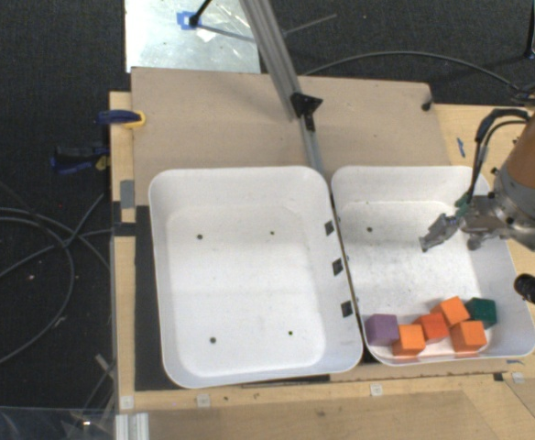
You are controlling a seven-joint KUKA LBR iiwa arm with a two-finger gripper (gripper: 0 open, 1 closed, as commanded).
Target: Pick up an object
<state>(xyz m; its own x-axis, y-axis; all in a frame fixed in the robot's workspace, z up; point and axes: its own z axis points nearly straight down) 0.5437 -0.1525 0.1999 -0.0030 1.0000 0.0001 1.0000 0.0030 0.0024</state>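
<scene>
Wooden bench, gripper over right bin, blocks below, no legible writing

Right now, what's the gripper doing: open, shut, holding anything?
Gripper: above the right bin, apart from the blocks; open or shut cannot be told.

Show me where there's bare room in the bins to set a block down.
The left bin has bare floor from wall to wall. In the right bin, the far half is open, bordered by the gripper. The near edge is crowded: purple block, orange blocks, green block.
</scene>
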